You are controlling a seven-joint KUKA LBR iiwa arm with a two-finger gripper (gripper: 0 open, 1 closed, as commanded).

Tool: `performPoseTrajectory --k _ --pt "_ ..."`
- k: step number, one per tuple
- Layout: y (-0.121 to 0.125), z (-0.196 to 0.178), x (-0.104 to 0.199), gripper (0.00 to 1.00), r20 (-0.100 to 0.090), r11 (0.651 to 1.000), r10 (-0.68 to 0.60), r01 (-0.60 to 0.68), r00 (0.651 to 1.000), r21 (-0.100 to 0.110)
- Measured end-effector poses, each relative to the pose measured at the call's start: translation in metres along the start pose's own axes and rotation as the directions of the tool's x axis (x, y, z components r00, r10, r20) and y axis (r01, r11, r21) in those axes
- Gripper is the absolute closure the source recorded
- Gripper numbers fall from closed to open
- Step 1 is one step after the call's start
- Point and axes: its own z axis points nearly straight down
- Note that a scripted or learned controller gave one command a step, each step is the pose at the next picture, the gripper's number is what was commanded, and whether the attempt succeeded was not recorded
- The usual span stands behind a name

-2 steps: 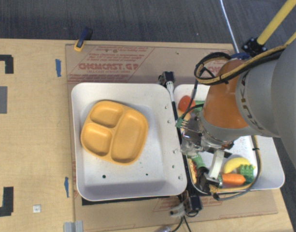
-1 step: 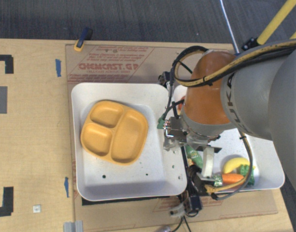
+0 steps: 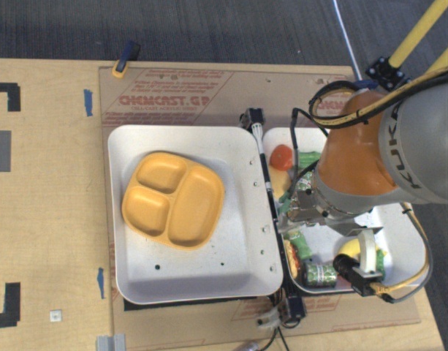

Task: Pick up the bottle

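"CHEMCAST GP" lettering on brown board; two white bins; one yellow tray; gripper grip unclear.

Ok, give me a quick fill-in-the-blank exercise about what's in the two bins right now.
1. The yellow tray in the left bin has ____ compartments.
2. The arm reaches over the ____ bin.
3. The band above the arm's wrist is ____.
4. The round fruit-like item near the right bin's far rim is ____.

Missing words: three; right; orange; red
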Motion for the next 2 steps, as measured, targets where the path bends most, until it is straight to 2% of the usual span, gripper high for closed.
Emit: performPoseTrajectory --k 1,2 --pt "0.0017 -0.0059 0.0313 1.0 0.001 0.978 -0.207 0.207 0.978 -0.002" --pt "0.0025 -0.0158 0.0314 1.0 0.001 0.978 -0.207 0.207 0.978 -0.004"
